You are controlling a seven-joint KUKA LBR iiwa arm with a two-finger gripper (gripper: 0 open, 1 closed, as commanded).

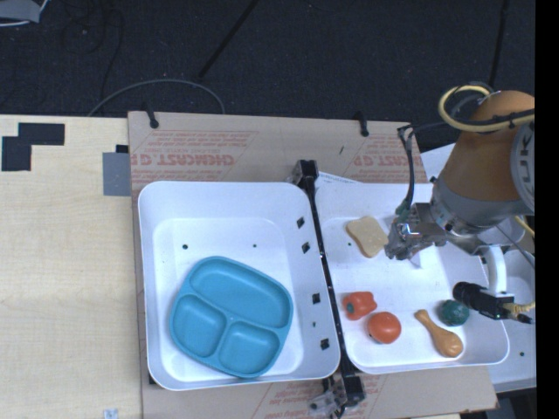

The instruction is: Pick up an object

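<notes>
The orange-banded arm [489,160] at the frame's right positions the gripper [403,241], grip state indeterminate, just beside the tan bread-like piece [367,235] in the right bin [397,201]; approach step, next requiring descent over it.

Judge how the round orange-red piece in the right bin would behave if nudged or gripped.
The orange-red ball looks round and smooth, so it would probably roll when nudged, likely toward the red piece beside it. Its curved surface might slip from a two-finger pinch. It looks like light toy food.
</notes>
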